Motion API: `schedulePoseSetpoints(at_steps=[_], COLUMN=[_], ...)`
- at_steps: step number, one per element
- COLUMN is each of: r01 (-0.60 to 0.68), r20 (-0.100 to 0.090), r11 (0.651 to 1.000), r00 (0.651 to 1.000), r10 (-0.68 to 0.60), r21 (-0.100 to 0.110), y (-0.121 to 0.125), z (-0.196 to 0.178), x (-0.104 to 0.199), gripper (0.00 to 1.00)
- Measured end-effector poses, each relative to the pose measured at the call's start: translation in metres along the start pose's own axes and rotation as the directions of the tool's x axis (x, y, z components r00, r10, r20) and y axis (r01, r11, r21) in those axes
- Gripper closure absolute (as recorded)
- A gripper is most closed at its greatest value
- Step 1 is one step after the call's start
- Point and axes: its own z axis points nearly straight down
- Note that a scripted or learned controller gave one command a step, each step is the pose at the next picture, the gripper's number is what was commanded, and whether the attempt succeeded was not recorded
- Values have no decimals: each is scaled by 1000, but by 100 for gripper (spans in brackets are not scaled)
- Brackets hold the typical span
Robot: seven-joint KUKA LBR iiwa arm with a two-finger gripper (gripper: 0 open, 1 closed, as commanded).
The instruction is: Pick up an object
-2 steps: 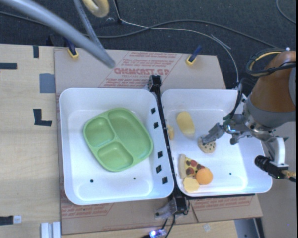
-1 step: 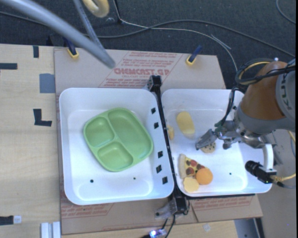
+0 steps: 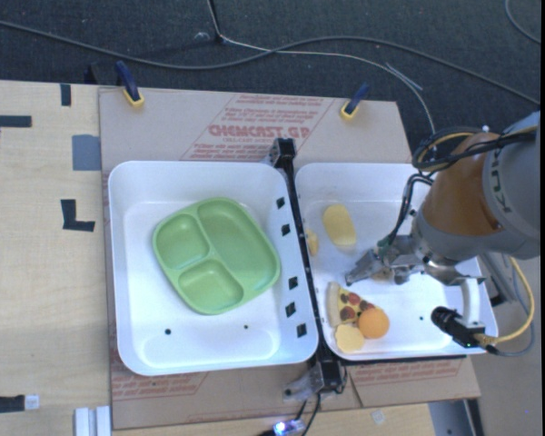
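The grey arm with its orange band is reaching in from the right, bringing the two-finger gripper [image 3: 367, 270] low over the right white bin [image 3: 381, 357]. Its fingers are spreading open with nothing between them. A pale yellow rounded piece [image 3: 339, 224] is lying just beyond the tips, while an orange ball [image 3: 374, 323] and a speckled flat slice [image 3: 346, 305] are clustering nearer the front wall. A green three-compartment plastic tray [image 3: 216, 253] is sitting in the left white bin [image 3: 132, 243], apparently well clear of this attempt
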Motion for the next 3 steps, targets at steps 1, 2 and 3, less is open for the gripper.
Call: schedulePoseSetpoints(at_steps=[1,2,3], r01=[1,-1,1], r20=[0,2,2], r11=[1000,1000,1000], r00=[1000,1000,1000], r10=[-1,1,-1], r21=[-3,-9,-12], y=[1,-5,5], z=[-12,-56,-114], x=[0,-2,-4], gripper=[100,100,100])
